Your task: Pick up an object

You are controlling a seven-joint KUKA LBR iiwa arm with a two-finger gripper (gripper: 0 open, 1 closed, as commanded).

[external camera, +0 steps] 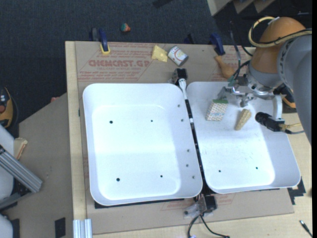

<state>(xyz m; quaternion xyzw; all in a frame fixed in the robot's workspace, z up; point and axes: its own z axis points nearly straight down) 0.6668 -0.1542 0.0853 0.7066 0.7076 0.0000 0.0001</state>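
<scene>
In the right bin [257,157], two objects lie in its upper half. A small speckled block with a green top [216,110] sits toward the bin's ten o'clock, tilted slightly. A tan wedge-shaped piece [242,119] lies just to its right, apart from it, long axis leaning toward one o'clock. Neither object is between the fingers.

The gripper [241,94] hangs over the bin's far rim at twelve o'clock, just above both objects. Its metal parts overlap and blur together; whether it is wide or narrow cannot be told. The grey arm [292,58] with its orange band covers the bin's upper right corner and is cut off at the picture's right edge. A black cable fitting [270,122] lies at the wedge's three o'clock.

The lower half of the right bin offers open floor. The left bin [133,182] touches the right one along a dark seam. On the surface [79,63] beyond the bins, at twelve o'clock, lie a yellow scrap [159,54] and a small grey-white item [178,56], too small to identify.
</scene>
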